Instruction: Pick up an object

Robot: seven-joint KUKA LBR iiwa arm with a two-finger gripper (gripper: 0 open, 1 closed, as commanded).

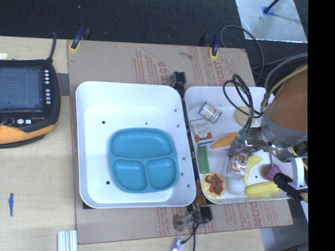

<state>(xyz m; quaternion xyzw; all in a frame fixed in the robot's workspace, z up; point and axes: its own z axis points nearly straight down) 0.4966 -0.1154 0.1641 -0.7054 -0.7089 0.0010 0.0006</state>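
The arm comes in from the right of the frame and its gripper (246,143) sits low over the right bin (194,101), in the middle of the clutter there; whether it is open or closed cannot be told, since the wrist and cables cover it. Directly around it lie the candidates for the pick: an orange carrot (225,140) just to its left, a small printed packet (238,163) beneath it, a banana (253,166) and a corn cob (261,189) toward the lower right, a small tin can (208,112) further up, and a pizza slice (213,184) at the bin's lower left. The left bin (86,140) carries a blue divided plate (142,158). This looks like the reaching or grasping step, with nothing visibly lifted. The next move calls for the gripper to settle on one item, probably the packet or carrot, then rise straight without dragging neighbours along.
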